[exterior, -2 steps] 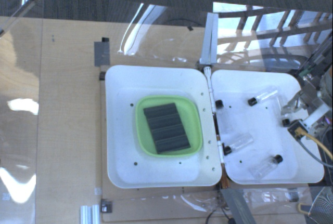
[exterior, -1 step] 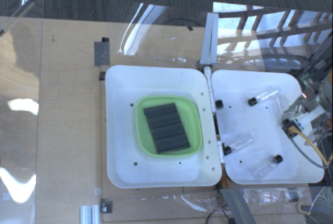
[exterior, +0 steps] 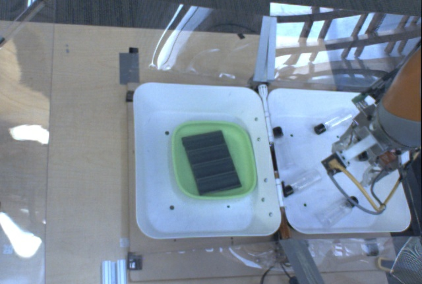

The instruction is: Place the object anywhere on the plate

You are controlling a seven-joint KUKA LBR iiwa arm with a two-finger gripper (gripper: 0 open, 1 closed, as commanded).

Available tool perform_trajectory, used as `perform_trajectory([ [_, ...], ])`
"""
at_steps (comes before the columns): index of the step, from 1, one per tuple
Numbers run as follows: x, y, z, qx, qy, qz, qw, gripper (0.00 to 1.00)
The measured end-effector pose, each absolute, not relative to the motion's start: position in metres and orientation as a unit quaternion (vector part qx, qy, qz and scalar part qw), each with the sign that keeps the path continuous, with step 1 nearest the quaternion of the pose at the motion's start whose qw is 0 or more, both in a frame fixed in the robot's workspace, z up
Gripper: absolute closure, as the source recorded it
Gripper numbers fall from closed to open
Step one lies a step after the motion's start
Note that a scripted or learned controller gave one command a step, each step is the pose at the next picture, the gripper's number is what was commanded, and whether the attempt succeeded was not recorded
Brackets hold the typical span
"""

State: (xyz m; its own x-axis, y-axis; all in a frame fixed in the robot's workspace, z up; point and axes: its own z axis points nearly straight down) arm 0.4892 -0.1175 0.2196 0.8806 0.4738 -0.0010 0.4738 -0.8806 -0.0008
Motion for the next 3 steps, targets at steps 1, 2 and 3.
perform_trajectory([
  [1,0.488,-0.201,0.164,-0.986,-0.166,0.0016,0.001,0.00],
  [2,0.490,-0.206,0.296,-0.991,-0.131,-0.0018,-0.003,0.00],
  [3,0.490,-0.205,0.283,-0.994,-0.106,-0.0002,-0.001,0.00],
])
